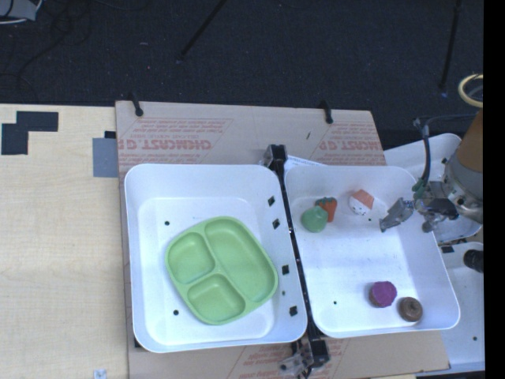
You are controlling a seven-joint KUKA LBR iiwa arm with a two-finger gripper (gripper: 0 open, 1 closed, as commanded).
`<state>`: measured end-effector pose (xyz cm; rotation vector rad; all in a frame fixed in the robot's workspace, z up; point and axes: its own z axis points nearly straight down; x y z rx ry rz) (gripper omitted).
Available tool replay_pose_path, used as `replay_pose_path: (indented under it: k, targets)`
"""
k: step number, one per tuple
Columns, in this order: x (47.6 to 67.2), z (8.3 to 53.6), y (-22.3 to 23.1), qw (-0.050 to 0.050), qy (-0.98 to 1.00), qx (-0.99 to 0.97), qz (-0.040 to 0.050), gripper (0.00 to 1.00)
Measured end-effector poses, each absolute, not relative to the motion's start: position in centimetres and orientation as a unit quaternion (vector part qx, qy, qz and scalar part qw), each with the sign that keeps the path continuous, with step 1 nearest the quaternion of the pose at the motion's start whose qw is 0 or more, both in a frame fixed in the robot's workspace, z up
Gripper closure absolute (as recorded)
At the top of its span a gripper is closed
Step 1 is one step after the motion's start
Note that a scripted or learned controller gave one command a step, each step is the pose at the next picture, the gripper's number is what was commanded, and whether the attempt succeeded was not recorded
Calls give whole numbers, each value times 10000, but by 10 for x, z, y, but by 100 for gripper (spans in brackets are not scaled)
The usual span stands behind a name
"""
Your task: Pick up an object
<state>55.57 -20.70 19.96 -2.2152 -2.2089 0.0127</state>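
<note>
The right bin holds several small objects. A green round piece touches a red-orange piece near the bin's back left. A white and orange piece lies a little to their right. A purple ball and a brown ring sit near the front right corner. My gripper hovers over the bin's right edge, to the right of the white and orange piece. Its fingers are open and nothing is between them.
The left bin contains a green divided plate. A black divider runs between the two bins. Cardboard lies under the bins, and a pale wooden table extends to the left.
</note>
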Motion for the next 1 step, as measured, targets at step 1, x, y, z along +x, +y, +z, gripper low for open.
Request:
replay_pose_path:
  k: [1]
  targets:
    - [559, 207, -207, 5, -7071, -7071, 4, 0]
